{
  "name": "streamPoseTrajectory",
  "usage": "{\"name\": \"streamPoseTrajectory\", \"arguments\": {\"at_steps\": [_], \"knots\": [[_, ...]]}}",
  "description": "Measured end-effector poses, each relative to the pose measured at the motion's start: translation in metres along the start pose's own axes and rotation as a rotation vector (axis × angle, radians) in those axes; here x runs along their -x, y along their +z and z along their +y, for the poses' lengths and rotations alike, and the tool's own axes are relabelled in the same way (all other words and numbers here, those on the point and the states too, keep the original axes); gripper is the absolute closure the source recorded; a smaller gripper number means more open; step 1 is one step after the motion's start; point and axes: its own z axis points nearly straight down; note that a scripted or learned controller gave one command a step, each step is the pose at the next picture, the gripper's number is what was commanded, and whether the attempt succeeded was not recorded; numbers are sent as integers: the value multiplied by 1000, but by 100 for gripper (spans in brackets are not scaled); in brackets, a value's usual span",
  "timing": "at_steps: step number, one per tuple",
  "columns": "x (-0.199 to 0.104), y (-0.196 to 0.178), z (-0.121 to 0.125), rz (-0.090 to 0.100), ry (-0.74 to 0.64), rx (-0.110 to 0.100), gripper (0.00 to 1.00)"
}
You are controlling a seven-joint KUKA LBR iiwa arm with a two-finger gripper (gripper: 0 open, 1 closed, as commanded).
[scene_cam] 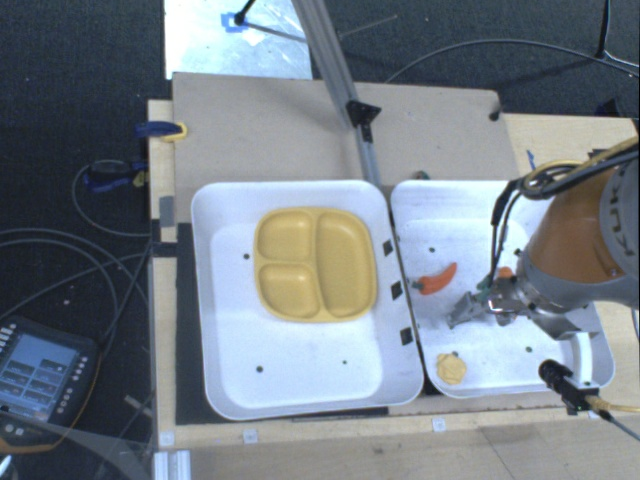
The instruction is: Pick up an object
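Even, fairly bright overhead light, cool and slightly bluish in tone. The two white bins (300, 388) are the brightest areas, close to washed out, with little surface detail. A glaring pale patch of floor (215, 18) sits at 11 o'clock. The dark carpet (70, 68) toward 9 o'clock is dim and grainy. Shadows are soft and short: a faint one lies under the yellow divided plate (315, 263), another beneath the gripper (462, 311) at 3 o'clock. The picture is low in resolution and mildly soft throughout, and small items look smeared. The arm (585, 238) near 3 o'clock is slightly blurred.
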Motion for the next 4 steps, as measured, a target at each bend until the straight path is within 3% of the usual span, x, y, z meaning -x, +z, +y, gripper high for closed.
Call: {"name": "streamPoseTrajectory", "arguments": {"at_steps": [1,2,4], "knots": [[0,17,0,-1,0,2,0],[0,6,1,0,-1,6,100],[6,-102,3,-3,-5,11,100]]}}
